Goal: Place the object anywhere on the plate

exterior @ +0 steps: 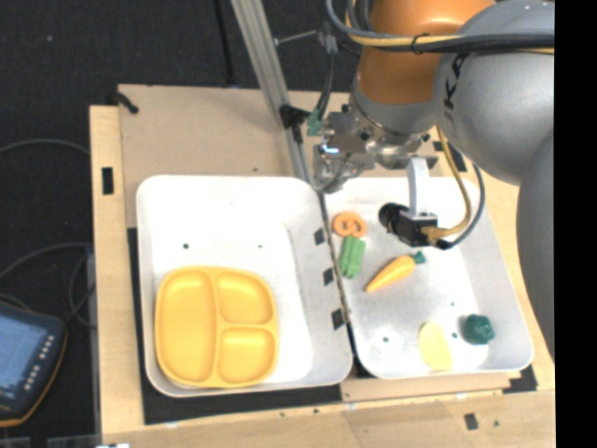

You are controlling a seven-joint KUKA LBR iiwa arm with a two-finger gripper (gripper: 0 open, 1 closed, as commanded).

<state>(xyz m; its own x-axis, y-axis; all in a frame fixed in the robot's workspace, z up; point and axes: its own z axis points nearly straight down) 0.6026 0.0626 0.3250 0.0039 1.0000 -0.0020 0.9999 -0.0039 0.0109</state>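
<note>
We see the arm (466, 54) entering from the upper right, its orange band uppermost and the wrist bent down over the far edge of the right bin (504, 297). The jaws (336, 171) hang at the far left corner of that bin, just above the rim where the two bins meet. We cannot tell whether the jaws are apart or together; the wrist housing and cabling crowd that spot. Nothing is visible between them.

A black fitting (406, 224) with a white bracket hangs from the wrist over the far part of the right bin, with a cable looping to its right.

Contents of the right bin, as we read them:
- an orange disc (348, 223) near the left wall, just beyond a green piece (353, 256) lying lengthwise; the two look to be touching
- a carrot (392, 271), tilted, tip toward the near left, just right of the green piece and apart from it
- a pale yellow piece (435, 345) near the front wall
- a dark green lump (478, 329) just right of the yellow piece

The plate (216, 325) is yellow, with three compartments, and lies flat in the near left part of the left bin (233, 222). We note all the objects lie in the right bin, well apart from the plate.

Both bins rest on the tabletop (107, 250)
</note>
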